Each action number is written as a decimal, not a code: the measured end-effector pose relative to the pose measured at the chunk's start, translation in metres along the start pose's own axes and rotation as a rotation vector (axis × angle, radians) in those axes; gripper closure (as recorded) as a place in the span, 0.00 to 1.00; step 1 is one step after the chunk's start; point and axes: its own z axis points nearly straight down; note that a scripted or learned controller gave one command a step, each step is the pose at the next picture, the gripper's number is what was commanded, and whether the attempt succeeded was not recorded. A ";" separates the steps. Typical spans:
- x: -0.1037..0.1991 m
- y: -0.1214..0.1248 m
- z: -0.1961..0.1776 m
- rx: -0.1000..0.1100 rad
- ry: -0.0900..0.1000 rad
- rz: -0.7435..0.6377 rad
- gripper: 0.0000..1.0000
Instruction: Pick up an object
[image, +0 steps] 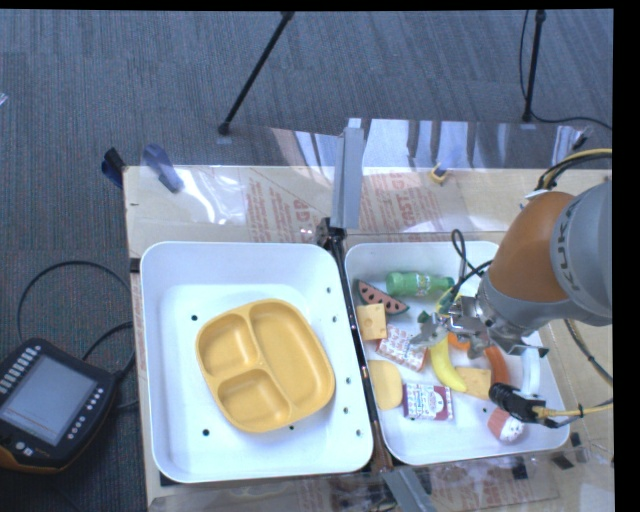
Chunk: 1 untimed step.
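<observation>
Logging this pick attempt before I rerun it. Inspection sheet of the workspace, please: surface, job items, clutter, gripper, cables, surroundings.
Surface: two white bins side by side, left bin and right bin, on a bench covered with printed plastic sheet.
Job's things: right bin holds a banana, green bottle, watermelon slice, cheese cube, red-and-white carton and other small toy foods.
Clutter: yellow divided plate lies in the left bin.
Gripper: gripper is low over the right bin, just above the banana; finger state unreadable.
Cables: black cables run along the arm; another loops on the floor to the pendant.
Surroundings: teach pendant on grey carpet, tripod legs behind.
</observation>
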 end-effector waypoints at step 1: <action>0.016 -0.030 -0.002 -0.012 -0.001 0.222 0.00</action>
